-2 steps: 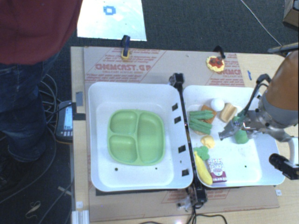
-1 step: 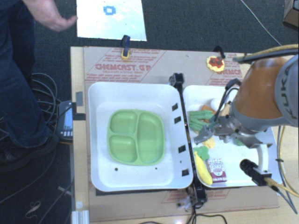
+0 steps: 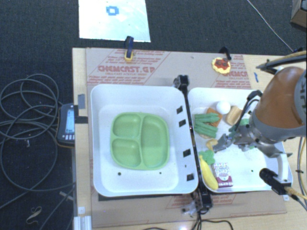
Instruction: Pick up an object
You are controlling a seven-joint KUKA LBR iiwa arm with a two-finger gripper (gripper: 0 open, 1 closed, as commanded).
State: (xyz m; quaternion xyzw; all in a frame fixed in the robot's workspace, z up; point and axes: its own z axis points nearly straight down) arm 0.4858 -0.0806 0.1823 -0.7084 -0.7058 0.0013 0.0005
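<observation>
I take the right bin (image 3: 268, 183) as my landmark, since everything I can pick lies in it. Nearest me, along its front edge, a banana (image 3: 208, 174) lies with its long axis running front to back, and a small red carton (image 3: 223, 174) sits just beside it, toward the bin's middle. A little further in, a green piece (image 3: 207, 155) rests at the banana's far end. Just past that is my tool (image 3: 223, 142), low over the bin's left half and pointing toward the divider between the bins; I cannot tell whether it is wide or narrow, and I see nothing between its fingers, so I count nothing as held. Further back, the green beans (image 3: 206, 122) lie in a bundle with their long axis across the bin, left to right, partly over an orange piece (image 3: 213, 121). Behind them, toward the bin's back wall, sit a white egg (image 3: 223, 107) and a tan bread piece (image 3: 234, 114). The relation that matters, as I judge it: the green piece lies just ahead of the tool tip and toward the front, nearer than the beans, which lie beyond the tip toward the back. On the bench behind the bin a little pizza (image 3: 221, 65) sits well apart. The left bin (image 3: 100, 128) holds only a green tray (image 3: 140, 141).
</observation>
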